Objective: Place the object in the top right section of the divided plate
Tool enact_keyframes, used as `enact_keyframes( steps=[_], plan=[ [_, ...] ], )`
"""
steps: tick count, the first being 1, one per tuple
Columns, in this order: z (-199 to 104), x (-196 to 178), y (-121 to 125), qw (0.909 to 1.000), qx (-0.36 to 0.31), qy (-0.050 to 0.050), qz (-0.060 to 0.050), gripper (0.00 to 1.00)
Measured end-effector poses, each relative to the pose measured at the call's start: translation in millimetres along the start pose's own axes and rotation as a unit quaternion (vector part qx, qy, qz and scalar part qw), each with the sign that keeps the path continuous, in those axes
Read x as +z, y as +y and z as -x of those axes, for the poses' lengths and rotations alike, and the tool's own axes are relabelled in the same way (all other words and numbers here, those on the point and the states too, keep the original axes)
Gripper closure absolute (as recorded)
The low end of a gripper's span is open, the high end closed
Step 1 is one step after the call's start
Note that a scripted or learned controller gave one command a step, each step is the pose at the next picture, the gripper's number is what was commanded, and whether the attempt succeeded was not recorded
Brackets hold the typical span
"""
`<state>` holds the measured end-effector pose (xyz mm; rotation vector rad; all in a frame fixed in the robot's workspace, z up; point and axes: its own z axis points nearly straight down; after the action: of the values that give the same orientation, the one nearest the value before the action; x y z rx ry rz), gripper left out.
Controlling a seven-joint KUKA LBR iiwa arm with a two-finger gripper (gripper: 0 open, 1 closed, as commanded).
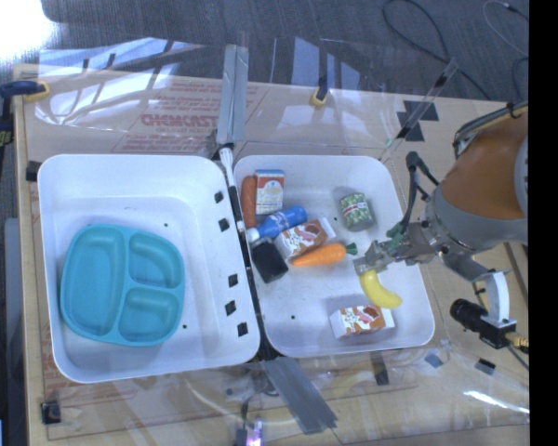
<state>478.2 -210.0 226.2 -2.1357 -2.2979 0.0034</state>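
Observation:
A teal divided plate (121, 284) lies in the left bin (65, 179), with one large section on its left and two smaller ones on its right. The right bin (405, 319) holds several toy foods. My gripper (376, 257) hangs low over the right bin's right side, just above the upper end of a yellow banana (382, 291) and right of an orange carrot (320, 255). I see nothing held in it. The grey arm with its orange band (484, 170) reaches in from the right.
Also in the right bin are a green can (356, 210), a blue bottle (281, 222), a brown sausage (249, 201), a small carton (270, 191), a snack packet (303, 239), a black block (269, 260) and a red-and-white box (361, 321).

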Motion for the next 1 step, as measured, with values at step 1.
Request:
enact_keyframes(
  steps=[1],
  plan=[
    [0.0, -4.9, 0.2, 0.9974, -0.073, -0.001, 0.000, 1.00]
  ],
)
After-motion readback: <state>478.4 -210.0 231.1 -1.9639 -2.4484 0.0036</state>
